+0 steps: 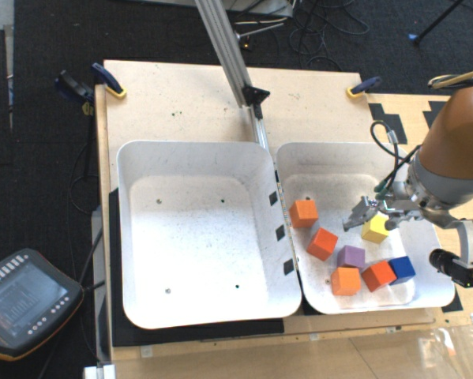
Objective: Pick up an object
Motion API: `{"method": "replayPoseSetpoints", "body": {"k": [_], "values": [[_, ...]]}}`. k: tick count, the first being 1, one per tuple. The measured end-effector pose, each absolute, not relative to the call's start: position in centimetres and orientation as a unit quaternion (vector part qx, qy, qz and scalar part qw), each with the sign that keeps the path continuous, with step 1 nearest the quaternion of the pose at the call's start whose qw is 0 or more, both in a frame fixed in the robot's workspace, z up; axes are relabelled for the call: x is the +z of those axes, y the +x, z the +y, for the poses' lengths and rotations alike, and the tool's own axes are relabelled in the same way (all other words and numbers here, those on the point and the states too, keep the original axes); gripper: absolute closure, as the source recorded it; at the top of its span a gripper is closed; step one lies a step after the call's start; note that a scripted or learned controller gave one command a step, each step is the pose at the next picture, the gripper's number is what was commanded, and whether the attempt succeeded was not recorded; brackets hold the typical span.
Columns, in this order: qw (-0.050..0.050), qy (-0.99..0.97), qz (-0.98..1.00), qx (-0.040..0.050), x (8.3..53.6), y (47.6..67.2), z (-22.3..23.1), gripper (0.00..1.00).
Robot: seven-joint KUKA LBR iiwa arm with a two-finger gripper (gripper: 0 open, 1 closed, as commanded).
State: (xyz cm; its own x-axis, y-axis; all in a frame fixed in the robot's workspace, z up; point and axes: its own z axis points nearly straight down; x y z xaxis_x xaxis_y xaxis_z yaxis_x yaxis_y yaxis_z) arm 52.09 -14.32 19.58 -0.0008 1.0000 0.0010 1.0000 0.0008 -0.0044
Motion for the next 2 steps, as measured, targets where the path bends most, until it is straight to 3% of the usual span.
{"method": "replayPoseSetpoints", "body": {"k": [1, 2], "values": [[0.0, -0.707, -0.707, -0.0001, 19.8, 52.2, -14.3, 0.0], [0.003, -0.708, -0.707, 0.0016, 14.5, 51.1, -14.1, 0.0]]}}
